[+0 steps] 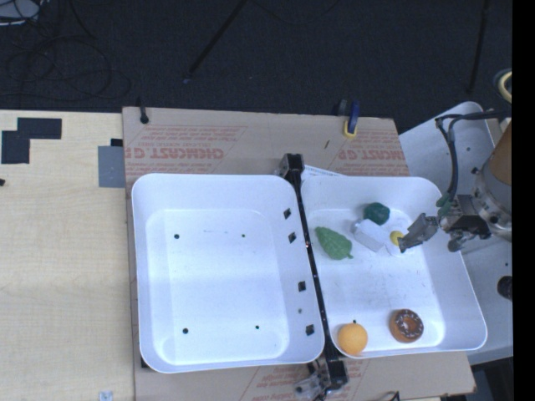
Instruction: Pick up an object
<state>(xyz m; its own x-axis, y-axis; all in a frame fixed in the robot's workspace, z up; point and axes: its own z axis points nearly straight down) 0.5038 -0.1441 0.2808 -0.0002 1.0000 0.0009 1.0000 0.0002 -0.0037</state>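
Note:
My gripper [436,236] hangs over the right edge of the right bin [456,307], and it is open with nothing between its fingers. One fingertip [411,237] reaches in next to a small yellow piece [397,238]. Just left of that lies a white block [368,236], with a dark green ball [376,213] behind it. A green leafy toy [333,243] rests near the bin's left wall. At the front of the bin sit an orange ball [353,338] and a brown donut [406,325].
The left bin [150,224] stands beside the right one, parted by a black divider [305,257]. Both rest on a cardboard sheet [251,140] on the wooden bench. Cables and the arm's body [493,190] crowd the right side.

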